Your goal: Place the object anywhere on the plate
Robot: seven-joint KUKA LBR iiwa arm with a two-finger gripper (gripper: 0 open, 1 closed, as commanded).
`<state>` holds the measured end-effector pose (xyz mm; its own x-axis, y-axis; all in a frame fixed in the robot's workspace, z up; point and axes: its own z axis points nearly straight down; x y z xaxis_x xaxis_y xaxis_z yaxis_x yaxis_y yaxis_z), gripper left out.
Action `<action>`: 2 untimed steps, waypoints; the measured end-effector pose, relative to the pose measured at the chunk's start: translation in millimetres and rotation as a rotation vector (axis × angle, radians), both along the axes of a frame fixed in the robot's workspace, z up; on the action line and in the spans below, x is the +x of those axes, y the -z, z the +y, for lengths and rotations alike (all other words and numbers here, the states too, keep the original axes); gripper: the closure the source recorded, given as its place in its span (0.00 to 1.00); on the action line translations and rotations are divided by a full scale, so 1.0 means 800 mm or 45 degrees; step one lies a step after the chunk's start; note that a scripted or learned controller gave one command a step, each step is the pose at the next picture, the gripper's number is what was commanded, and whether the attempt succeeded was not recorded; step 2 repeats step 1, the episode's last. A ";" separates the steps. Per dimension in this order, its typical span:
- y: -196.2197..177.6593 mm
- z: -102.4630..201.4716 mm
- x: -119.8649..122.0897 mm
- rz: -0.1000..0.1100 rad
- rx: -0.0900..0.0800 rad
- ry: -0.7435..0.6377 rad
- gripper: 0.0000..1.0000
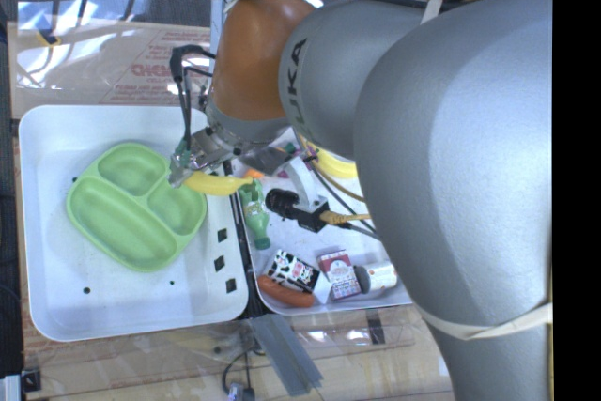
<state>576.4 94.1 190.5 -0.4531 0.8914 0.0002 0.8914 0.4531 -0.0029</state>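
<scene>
A yellow banana point(218, 184) is seen at the gripper point(184, 166), just beside the right rim of the green divided plate point(136, 207) in the left bin point(56, 296). Whether it is gripped cannot be told.

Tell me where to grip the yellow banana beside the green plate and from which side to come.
Grip the banana across its narrow middle, coming straight down from above. It lies flat and long, running left to right at the plate's right rim, so its thin sides give the fingers their best purchase. The gripper hangs over its left end; how it stands there is hard to read.
</scene>
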 end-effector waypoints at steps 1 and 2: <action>0.000 0.000 0.000 -0.001 0.000 0.000 0.00; 0.000 0.000 0.000 -0.001 0.000 0.000 0.00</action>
